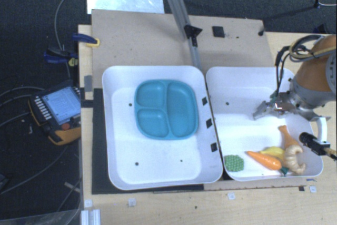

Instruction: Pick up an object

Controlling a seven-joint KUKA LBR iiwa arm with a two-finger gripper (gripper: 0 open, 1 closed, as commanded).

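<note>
Here we see two shallow white bins side by side on the brown desk point(158, 39). The left white bin point(118, 166) holds a blue plastic plate with three sections point(166, 109), which lies flat near the middle of it. The right white bin point(231, 87) holds the small things.

The grey robot arm with the orange band point(316, 79) comes in from the right and hangs over the right bin. Its jaws point(266, 109) are low, near the bin floor, in the middle part of that bin. They point to the left. We cannot tell if the jaws are spread or closed, and we see nothing between them.

The toy food sits in the near right corner of the right bin, apart from the jaws and lower in the picture. There is a small green bumpy ball point(234, 163), then an orange toy carrot point(264, 160) just to its right. A yellow piece point(273, 151) lies touching the carrot. A tan curled piece point(296, 157) is beside them at the bin wall. An orange cone-shaped piece point(287, 137) lies a bit above that heap, and it is the one nearest the jaws, though still apart from them.

A grey metal pole point(176, 0) leans across the top of the desk.
</note>
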